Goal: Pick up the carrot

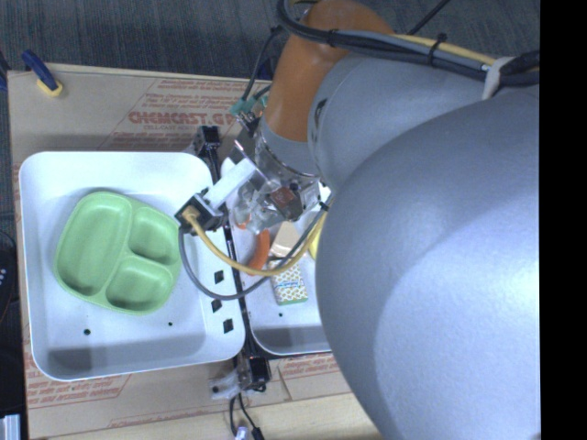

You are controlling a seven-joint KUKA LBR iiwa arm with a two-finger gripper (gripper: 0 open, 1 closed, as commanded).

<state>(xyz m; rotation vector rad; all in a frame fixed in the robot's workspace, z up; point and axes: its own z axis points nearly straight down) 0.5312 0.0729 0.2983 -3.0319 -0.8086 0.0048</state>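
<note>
the jaws (260, 211) are low over the right bin (289, 339) near the divider, the carrot (261, 248) lying just beneath them by a patterned packet (291, 287), but i cannot tell whether they're spread or clamped, so the pick looks not yet done.

The grey arm (440, 246) enters from 3 o'clock, its bulk covering the lower right. Its orange band (307, 62) sits toward 12 o'clock above the wrist. The hand (252, 211) points down-left near centre, trailing a yellow cable.
</note>
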